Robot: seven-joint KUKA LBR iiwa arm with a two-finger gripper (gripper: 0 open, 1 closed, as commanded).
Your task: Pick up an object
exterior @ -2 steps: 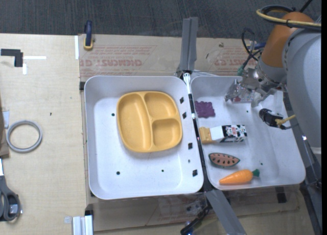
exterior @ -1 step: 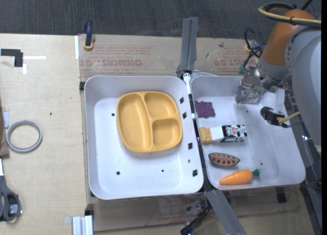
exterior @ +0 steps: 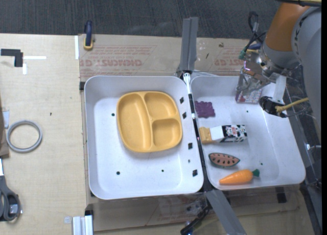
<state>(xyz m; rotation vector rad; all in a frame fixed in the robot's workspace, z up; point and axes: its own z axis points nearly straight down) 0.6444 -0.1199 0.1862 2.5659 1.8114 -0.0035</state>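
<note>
The right bin (exterior: 286, 147) holds four loose things, all below and to the left of the claw (exterior: 249, 92). Nearest is a purple grape cluster (exterior: 205, 109), flat and knobbly, lying close to the divider (exterior: 191, 121) between the two bins with bare white floor on its right. Further down sits a small carton (exterior: 225, 133) on its side — a yellow-tan end toward the divider, a black-and-white cow pattern at the other. Just under it lies a watermelon slice (exterior: 224, 160), red with dark seeds and a dark rind, and lowest of all a carrot (exterior: 238, 177), orange with a green tip, near the bin's front wall. The carton, slice and carrot are stacked close in a column, apart but with little room between; the grape stands freer.

The claw hangs at the right bin's upper part, near the back wall, with open floor beneath and to its lower right. Whether its fingers are spread or closed I cannot tell — nothing is seen between them. The arm (exterior: 288, 24), grey with an orange band, comes in from the right.

Far left of the claw, the left bin (exterior: 102, 167) carries a yellow divided plate (exterior: 149, 121), with bare floor around it. Beyond that, on the bench, lies a grey ring (exterior: 23, 136).
</note>
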